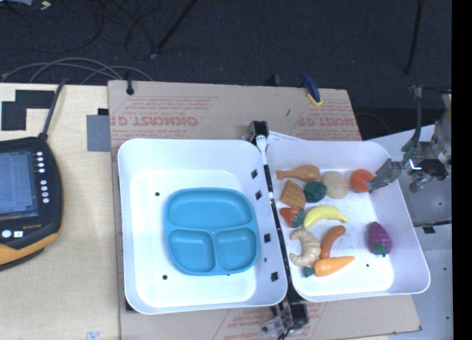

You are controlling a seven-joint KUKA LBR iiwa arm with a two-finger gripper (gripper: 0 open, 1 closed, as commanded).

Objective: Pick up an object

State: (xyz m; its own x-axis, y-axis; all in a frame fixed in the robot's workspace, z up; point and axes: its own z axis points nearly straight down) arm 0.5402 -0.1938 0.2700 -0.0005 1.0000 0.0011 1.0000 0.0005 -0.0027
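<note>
The grey arm reaches in from the right and its jaws [385, 174] hang low over the upper right rim of the right bin, just beside a small orange-red round toy [361, 179]; whether they are spread or closed I cannot tell. On the tabletop the left shallow white bin [140, 161] holds a light blue plastic divided plate [210, 229]; the right white bin [409, 276] holds toy foods: a brown drumstick [298, 173], a yellow banana [324, 215], an orange carrot [333, 265], a purple grape bunch [379, 237].
</note>
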